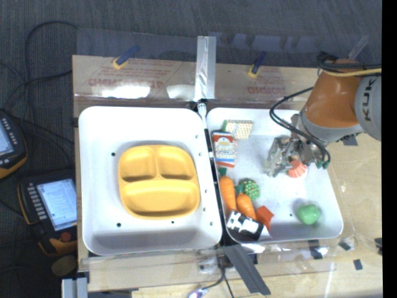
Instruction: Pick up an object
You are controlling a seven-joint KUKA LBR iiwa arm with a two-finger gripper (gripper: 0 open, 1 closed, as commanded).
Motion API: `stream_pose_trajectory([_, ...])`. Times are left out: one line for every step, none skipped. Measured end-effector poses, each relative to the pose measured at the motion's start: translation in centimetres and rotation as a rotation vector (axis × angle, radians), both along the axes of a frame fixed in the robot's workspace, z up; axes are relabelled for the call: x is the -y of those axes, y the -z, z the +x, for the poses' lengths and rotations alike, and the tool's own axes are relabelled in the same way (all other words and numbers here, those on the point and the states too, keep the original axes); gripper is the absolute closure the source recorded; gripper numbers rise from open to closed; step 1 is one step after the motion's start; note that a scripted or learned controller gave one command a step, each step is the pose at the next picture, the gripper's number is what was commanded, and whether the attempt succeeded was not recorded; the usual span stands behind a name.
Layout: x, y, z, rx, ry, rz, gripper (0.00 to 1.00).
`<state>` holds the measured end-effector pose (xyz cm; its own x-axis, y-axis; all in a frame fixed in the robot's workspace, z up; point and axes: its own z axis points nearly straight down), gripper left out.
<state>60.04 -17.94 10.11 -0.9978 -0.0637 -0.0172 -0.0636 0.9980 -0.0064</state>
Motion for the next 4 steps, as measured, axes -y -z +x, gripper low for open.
stream_pose_trajectory([-8.1,0.9,1.1,0.0,0.273,0.009,1.0])
stream_pose_trajectory([-7.4,0.9,0.2,0.001,0.607,0.017,1.0])
stream_pose_trajectory([3.4,0.7,0.5,-0.013,0.827,0.019,1.0])
stream_pose_trajectory([-1.7,-8.3,4.0,-0.01,0.839,0.012,1.0])
